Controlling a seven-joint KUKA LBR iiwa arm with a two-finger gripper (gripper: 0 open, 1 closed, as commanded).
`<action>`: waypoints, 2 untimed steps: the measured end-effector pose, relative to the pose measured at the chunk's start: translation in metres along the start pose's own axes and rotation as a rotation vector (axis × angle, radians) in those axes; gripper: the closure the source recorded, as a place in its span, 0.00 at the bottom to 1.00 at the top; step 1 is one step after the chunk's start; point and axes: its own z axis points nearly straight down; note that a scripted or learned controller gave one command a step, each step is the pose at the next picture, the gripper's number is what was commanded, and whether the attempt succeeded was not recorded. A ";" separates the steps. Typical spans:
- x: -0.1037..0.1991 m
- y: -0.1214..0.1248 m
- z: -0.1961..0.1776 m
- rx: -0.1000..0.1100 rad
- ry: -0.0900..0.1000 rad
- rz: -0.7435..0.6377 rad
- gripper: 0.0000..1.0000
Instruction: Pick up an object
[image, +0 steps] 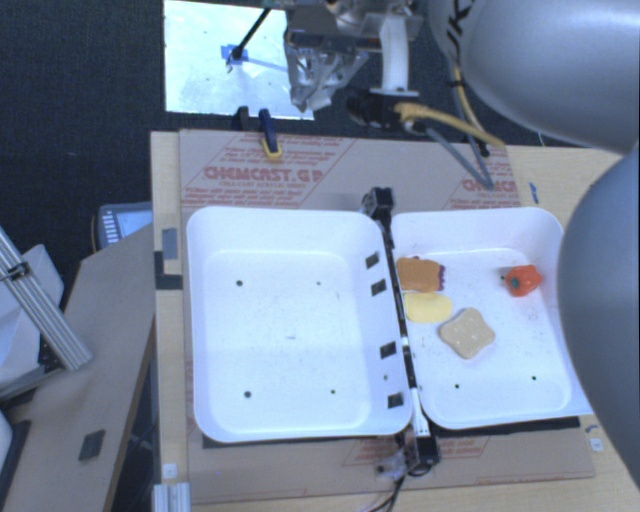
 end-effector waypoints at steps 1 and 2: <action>0.016 0.001 -0.012 -0.005 -0.001 0.007 1.00; 0.015 0.001 -0.046 -0.005 -0.002 0.006 1.00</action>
